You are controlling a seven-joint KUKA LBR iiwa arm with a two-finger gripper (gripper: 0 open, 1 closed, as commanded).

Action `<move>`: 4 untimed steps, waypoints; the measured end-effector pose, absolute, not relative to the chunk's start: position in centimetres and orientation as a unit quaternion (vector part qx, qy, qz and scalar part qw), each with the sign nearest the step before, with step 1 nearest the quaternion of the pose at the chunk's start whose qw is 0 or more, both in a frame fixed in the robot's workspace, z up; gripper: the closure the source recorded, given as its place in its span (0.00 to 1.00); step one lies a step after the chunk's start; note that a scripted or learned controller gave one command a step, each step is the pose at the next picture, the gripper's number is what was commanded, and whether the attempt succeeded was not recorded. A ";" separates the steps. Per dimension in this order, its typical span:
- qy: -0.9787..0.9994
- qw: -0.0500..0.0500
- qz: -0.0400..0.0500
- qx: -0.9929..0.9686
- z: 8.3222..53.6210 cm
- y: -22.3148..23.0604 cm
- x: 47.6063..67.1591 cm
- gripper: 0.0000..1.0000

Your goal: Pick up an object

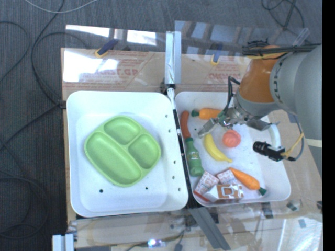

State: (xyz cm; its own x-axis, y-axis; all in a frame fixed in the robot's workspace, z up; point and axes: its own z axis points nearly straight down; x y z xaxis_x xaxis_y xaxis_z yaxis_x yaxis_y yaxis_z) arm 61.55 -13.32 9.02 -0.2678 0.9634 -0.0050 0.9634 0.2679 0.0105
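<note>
Camera view: the gripper (222,120) sits low in the right bin (277,190), near the middle of its far half, arm coming in from the right edge. Jaw state: cannot tell, the tips blur into the wrist hardware, and nothing is seen between them.

Likely target is the orange-red tomato (231,138), just beside the gripper on the near side, roughly bin centre. Judged a light plastic toy: round, smooth, likely slippery, prone to roll or squirt out. Best grip is across its widest middle, straight down from above.

The yellow banana (215,148) lies touching or almost touching the tomato's left side, running diagonally toward the near edge; curved, stiff, light, easiest gripped across its narrow middle. An orange carrot (209,113) lies by the far edge, left of the gripper. Another orange carrot with green tip (247,179) is near the near-right corner. A green bottle (194,158) lies along the left wall, with a red-orange sausage-like piece (185,124) beyond it. Small red-and-white packets (217,184) sit at the near edge; flat, hard to pinch.

Left bin (78,192) holds a green divided plate (122,150) in the centre; wide, awkward, rim grip only.
</note>
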 end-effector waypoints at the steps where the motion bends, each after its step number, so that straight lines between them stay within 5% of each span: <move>1: 0.839 0.009 0.002 0.544 9.1 -12.4 56.8 0.00; 2: 0.893 0.000 0.000 0.450 15.8 -10.0 59.7 0.00; 3: 0.895 0.008 0.001 0.447 9.1 -10.9 55.4 0.00; 4: 0.895 0.011 0.003 0.446 10.1 -10.8 55.7 1.00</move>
State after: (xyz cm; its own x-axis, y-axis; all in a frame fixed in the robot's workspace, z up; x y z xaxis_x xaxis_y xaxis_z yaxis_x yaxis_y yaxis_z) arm 55.66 -10.75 10.15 -0.6012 0.7989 -0.0165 0.7988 0.6014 0.0158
